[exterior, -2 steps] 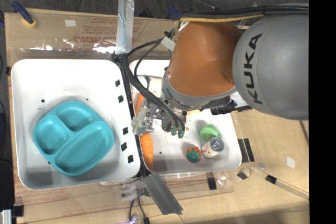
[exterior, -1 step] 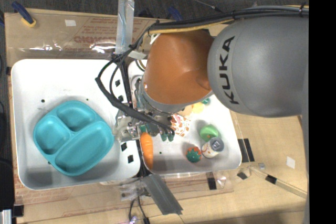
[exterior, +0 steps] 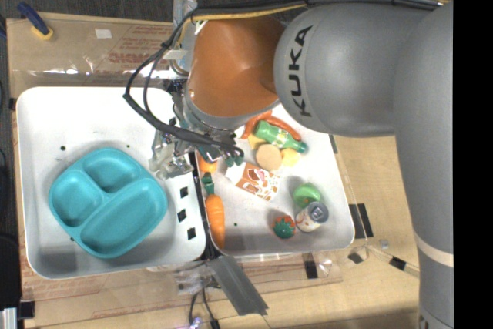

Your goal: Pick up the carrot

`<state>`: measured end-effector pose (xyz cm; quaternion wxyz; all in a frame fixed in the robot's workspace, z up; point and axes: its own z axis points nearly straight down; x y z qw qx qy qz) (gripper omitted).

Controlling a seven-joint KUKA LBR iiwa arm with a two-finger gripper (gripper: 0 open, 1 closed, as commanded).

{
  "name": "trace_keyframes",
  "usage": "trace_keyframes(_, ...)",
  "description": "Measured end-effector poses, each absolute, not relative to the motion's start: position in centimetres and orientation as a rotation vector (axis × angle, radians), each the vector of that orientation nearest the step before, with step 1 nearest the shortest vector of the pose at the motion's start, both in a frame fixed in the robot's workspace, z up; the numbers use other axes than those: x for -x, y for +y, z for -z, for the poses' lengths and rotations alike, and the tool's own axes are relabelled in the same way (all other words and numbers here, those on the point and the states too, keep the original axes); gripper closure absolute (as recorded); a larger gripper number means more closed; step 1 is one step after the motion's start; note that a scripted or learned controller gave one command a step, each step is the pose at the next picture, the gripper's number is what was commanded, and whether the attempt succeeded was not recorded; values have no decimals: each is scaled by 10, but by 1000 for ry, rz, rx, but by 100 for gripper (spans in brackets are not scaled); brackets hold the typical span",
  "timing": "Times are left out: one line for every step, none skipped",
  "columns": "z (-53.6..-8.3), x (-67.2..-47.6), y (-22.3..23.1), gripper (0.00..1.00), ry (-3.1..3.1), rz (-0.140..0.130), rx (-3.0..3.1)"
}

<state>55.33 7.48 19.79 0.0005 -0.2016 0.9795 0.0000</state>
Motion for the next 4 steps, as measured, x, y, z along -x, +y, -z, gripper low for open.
trace_keyframes(-258,-524,102,100,2987,1,955)
trace_keyframes(-291,-499,81,100,2898,2,1197)
trace_keyframes(-257,-563,37,100,2727,0,1558)
trace_keyframes(-230,-655,112,100,2637,-6,1710)
